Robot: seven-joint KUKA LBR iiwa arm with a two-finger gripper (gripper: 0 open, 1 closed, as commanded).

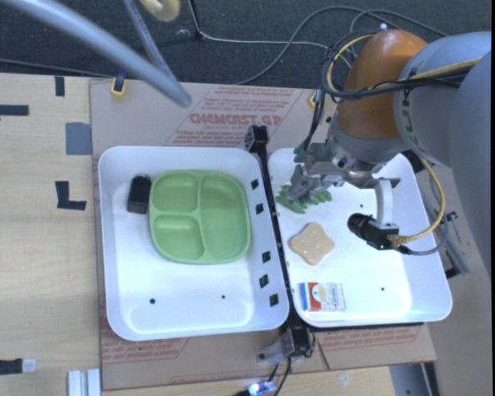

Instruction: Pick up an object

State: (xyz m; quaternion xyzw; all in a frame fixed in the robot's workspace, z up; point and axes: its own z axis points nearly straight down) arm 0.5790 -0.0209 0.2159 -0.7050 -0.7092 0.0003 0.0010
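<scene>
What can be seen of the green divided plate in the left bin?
The pale green plastic-looking plate is roughly square with rounded corners and a raised rim, split into three compartments: two smaller ones along the far side and one wide one nearer the camera. It lies flat, right way up, on the floor of the left white bin, toward the far half. A small black block sits against its left edge. Nothing rests in its compartments.

A pale green divided plastic plate (200, 217) and a small black block (139, 194) lie in the left white bin (124, 304); a tan bread-shaped toy (312, 243) and a white card with red and blue print (322, 296) lie in the right white bin (421, 299).
</scene>
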